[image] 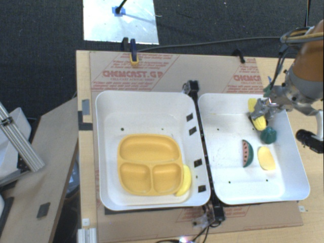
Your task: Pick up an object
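My gripper [262, 111] is low over the far side of the right bin [223, 186], reaching in from the right. A yellow corn-like piece [259, 122] sits directly at its tip, touching or just below it. I cannot tell whether it is held. Another small yellow piece [251, 105] shows just to the left of the gripper. A teal-green object [269, 134] lies right below the corn piece. Nearer the front lie a watermelon slice [246, 153] and a pale yellow oval [267, 158].
The left bin [109, 135] holds a yellow divided plate [150, 164] with a yellow banana-like piece [185, 180] against its right rim. A black divider with clips [198, 140] runs between the bins. A black part of the arm [310, 139] overhangs the right bin's right edge.
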